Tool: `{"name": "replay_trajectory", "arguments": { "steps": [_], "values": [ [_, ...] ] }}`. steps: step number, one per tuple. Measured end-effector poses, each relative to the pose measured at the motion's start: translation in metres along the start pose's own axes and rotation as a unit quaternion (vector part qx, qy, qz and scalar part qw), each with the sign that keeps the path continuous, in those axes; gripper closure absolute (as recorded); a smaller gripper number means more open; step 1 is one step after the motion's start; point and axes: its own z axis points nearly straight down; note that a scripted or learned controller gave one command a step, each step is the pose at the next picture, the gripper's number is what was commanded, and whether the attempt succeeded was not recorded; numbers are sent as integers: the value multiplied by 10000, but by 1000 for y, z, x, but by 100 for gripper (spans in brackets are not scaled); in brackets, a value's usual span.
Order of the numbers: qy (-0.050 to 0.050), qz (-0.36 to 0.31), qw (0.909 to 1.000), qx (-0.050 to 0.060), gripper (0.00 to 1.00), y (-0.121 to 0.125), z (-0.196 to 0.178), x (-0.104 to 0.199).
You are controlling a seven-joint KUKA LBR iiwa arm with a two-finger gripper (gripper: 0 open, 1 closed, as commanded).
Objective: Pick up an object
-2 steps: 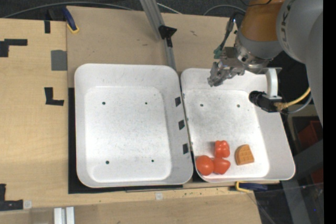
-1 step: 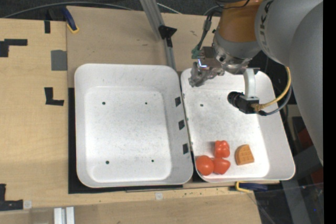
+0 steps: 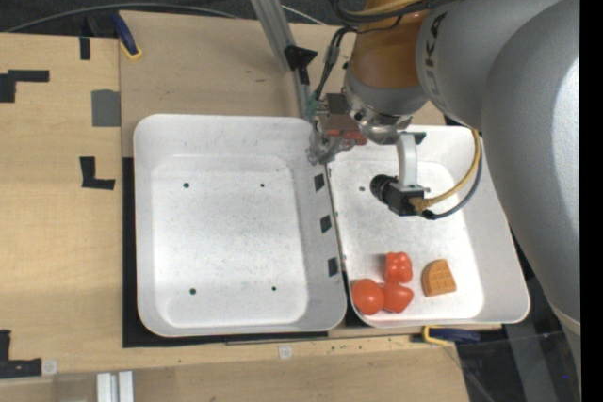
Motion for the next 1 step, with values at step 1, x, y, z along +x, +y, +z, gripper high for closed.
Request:
{"name": "replay_trajectory", "arguments": {
  "steps": [1],
  "values": [
    [1, -3, 10000, -7, 100, -6, -2, 47]
  ]
}}
